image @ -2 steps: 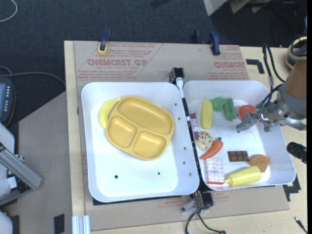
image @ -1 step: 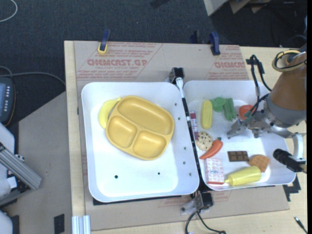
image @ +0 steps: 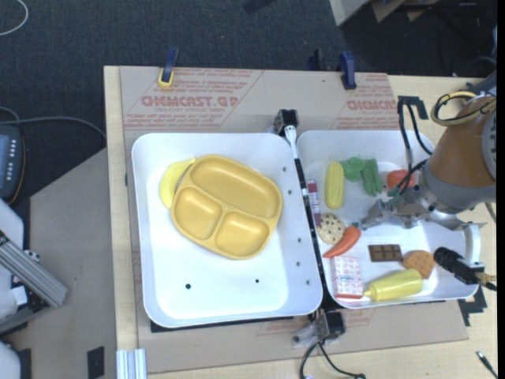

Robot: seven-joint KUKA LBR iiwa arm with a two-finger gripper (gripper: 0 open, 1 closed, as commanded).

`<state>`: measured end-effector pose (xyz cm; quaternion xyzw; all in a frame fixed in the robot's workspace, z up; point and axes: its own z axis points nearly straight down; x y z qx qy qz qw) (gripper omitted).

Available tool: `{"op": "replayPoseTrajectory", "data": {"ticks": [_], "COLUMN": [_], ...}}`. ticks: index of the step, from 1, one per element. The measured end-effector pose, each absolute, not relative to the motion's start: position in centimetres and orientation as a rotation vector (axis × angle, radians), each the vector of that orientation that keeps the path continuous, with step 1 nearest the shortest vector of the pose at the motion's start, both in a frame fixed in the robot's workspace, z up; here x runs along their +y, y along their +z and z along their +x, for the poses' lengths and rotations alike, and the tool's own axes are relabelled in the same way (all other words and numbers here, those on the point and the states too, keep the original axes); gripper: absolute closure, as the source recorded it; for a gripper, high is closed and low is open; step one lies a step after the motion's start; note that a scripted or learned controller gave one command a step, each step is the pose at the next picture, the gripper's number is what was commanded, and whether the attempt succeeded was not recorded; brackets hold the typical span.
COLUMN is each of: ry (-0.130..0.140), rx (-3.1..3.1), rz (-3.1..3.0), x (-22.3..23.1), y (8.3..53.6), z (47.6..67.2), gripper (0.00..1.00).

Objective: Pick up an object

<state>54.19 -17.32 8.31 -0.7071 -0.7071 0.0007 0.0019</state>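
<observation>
My gripper (image: 377,215) hangs low over the middle of the right bin (image: 447,294), reaching in from the right. Just left of it and below lies an orange carrot (image: 343,243), next to a chocolate-chip cookie (image: 330,229). A yellow corn cob (image: 334,184) and a green leafy piece (image: 363,173) lie further back. A red-orange tomato (image: 398,178) sits behind the wrist. In front are a brown chocolate bar (image: 385,253), a round waffle (image: 420,262), a yellow bottle (image: 392,286) and a red-and-white packet (image: 347,278). Nothing shows held in the gripper.
The left bin (image: 158,283) holds a yellow divided tray (image: 227,205) lying on a yellow plate (image: 170,181). A thin pink stick (image: 312,196) lies along the right bin's left wall. Blue and yellow clamps (image: 166,73) grip the cardboard at the back.
</observation>
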Motion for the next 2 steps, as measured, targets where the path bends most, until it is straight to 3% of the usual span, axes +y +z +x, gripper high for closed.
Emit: {"op": "replayPoseTrajectory", "data": {"ticks": [1, 2], "ry": [-0.001, -0.002], "rx": [-2.221, -2.224], "rz": [-2.223, -2.226], "x": [-17.4, -18.0], "y": [9.5, 13.9], "z": [54.3, 54.4], "gripper": [1.0, 1.0]}}
